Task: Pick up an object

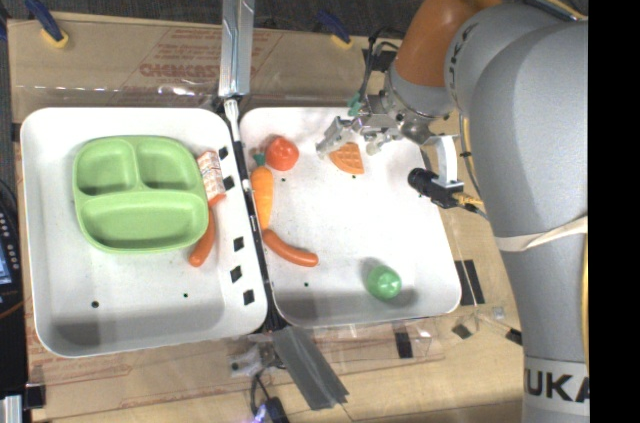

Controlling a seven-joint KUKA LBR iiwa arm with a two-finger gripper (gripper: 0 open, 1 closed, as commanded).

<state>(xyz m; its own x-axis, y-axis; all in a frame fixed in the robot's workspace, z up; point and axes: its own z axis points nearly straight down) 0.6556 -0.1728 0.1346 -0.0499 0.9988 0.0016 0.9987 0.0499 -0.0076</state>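
The gripper (349, 140) is hovering, fingers spread, over an orange wedge (348, 158) at the far side of the right bin (420, 241) (a tomato (282, 152) is lying to its left). Descending squarely before closing looks wise. The arm is reaching in from the right, wrist bent downward.

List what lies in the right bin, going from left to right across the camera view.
Carrot → tomato → sausage → orange slice → green ball. The carrot and tomato sit close by the left wall, so their order is narrow.
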